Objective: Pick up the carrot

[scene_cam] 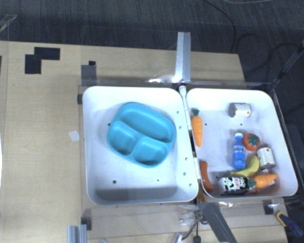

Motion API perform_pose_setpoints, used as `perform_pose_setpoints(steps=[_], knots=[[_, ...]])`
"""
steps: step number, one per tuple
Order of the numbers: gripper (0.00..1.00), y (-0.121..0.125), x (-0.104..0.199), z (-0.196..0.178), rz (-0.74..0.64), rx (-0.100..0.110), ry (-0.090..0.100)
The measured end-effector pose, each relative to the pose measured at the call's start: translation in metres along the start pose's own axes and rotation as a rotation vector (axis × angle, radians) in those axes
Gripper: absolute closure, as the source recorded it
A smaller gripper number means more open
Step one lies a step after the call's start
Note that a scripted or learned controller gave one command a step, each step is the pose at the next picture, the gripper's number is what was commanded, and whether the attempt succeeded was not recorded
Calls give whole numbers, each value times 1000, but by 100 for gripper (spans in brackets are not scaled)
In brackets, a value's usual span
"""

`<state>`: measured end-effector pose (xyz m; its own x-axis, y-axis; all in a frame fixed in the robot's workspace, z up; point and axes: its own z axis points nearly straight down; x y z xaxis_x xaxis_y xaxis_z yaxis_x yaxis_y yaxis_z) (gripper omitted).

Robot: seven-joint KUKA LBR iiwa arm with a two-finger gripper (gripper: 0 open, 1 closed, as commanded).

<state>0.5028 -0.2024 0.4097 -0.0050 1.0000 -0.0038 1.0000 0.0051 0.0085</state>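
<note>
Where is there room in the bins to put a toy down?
Bare floor lies in the left bin below the blue plate, and in the right bin between the carrot and the small can. Its lower right corner is crowded around the banana.

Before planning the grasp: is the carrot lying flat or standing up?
Lying flat. The carrot stretches along the right bin's left wall, green top toward the far end.

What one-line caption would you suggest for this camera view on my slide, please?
Carrot lies along the right bin's left wall; blue divided plate sits in the left bin.
</note>
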Motion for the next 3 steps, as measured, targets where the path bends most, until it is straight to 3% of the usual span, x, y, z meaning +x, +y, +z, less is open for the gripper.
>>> perform_pose_setpoints(steps=[1,2,3], knots=[[100,-15,-3,72,12,4,1],[100,-1,8,58,-252,1,1],[100,-15,-3,86,-413,0,0]])
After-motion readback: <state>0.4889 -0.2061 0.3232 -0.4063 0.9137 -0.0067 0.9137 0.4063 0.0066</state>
